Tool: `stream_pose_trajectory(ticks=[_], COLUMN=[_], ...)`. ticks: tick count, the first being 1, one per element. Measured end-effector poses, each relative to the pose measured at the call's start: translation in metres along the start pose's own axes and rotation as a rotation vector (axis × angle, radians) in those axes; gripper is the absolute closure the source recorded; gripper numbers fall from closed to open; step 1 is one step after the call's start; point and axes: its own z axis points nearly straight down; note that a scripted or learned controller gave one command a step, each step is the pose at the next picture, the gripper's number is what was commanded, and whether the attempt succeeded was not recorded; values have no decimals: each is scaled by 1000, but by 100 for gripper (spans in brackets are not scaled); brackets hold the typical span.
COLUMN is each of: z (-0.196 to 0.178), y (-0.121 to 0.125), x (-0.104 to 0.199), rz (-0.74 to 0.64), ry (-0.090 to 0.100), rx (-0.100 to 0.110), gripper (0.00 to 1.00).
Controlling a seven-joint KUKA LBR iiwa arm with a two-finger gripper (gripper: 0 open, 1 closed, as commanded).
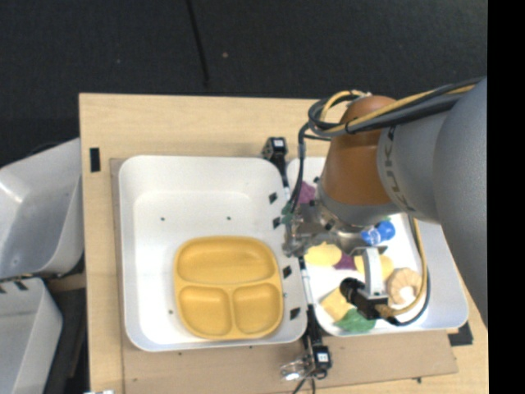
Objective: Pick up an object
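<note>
**My claw low at the left edge of the right bin**

My arm (435, 158) reaches in from the right, and its orange band (354, 158) sits over the far half of the right bin (449, 292). My claw (297, 235) is down at that bin's left wall, close to the seam where the two bins meet. My own wrist covers it from above, so I cannot tell how wide it stands or whether it has hold of anything.

The things I could pick up all lie in the right bin. A purple piece (306, 193) shows just on the far side of my claw, against the left wall. A yellow piece (321, 256) lies just beside the claw on its near right. A blue piece (379, 234) is further right, past my wrist. Near the front edge lie a pale yellow block (335, 304) and a green piece (354, 322), close together. A tan round piece (403, 284) rests to their right.

The left bin (164, 189) holds a yellow divided tray (228, 286) in its near half, lying flat. Both bins stand on the wooden bench (98, 125).
</note>
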Motion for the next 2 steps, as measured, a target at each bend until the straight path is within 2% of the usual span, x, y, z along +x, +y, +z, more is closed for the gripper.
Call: stream_pose_trajectory(ticks=[1,2], z=[-92,-242], y=[-19,15], x=[23,93], rz=[-6,-11], ry=[4,7], rx=[-24,-36], gripper=[100,100])
